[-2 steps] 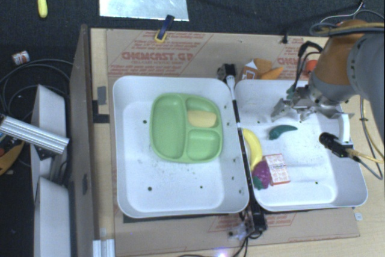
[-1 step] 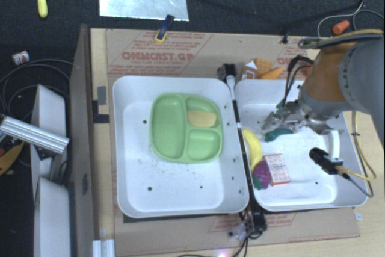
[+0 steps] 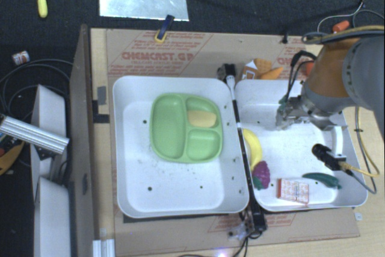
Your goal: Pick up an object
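Observation:
My gripper [image 3: 285, 118] hangs low over the back part of the right bin [image 3: 264, 99], below the grey arm with its orange band. In that bin's front half lie a yellow banana [image 3: 252, 146] against the left wall, a purple grape bunch [image 3: 261, 174], a small red and white packet [image 3: 293, 191] and a dark green pepper-like piece [image 3: 323, 179]. My gripper stands well behind and to the right of the banana, apart from all of them. Nothing shows between its tips.
The left bin [image 3: 135, 147] holds a green divided plate [image 3: 184, 128] with a yellow block [image 3: 201, 119] in one compartment. An orange item [image 3: 264, 71] lies on the cardboard behind the right bin. Cables run along the right side.

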Available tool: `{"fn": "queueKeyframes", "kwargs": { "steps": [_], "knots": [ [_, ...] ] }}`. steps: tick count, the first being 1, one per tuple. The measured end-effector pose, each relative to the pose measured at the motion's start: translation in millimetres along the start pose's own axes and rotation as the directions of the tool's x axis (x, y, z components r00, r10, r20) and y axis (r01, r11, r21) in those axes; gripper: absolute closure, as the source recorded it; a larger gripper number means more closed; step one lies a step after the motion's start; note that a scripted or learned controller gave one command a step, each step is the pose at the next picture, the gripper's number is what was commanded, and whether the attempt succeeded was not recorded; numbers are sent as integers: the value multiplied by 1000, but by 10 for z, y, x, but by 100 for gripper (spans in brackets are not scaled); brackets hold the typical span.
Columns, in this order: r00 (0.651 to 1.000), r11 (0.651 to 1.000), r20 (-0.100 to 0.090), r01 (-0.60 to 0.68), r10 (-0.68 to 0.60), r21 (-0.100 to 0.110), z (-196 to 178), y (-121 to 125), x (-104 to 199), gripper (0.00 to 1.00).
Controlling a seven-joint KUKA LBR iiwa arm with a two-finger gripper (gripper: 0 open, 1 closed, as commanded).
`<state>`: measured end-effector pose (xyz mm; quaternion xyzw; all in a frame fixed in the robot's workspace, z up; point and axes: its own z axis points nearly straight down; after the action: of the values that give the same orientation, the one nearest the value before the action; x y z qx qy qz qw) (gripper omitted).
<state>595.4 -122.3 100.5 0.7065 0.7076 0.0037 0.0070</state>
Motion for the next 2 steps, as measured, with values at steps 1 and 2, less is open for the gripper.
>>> {"fn": "queueKeyframes", "kwargs": {
  "steps": [1, 2],
  "knots": [
    [1000, 1000, -8, 8, -8, 11, -898, -437, 735, 100],
    [1000, 1000, -5, 1, -1, 13, -851, -430, 689, 0]
  ]
}}
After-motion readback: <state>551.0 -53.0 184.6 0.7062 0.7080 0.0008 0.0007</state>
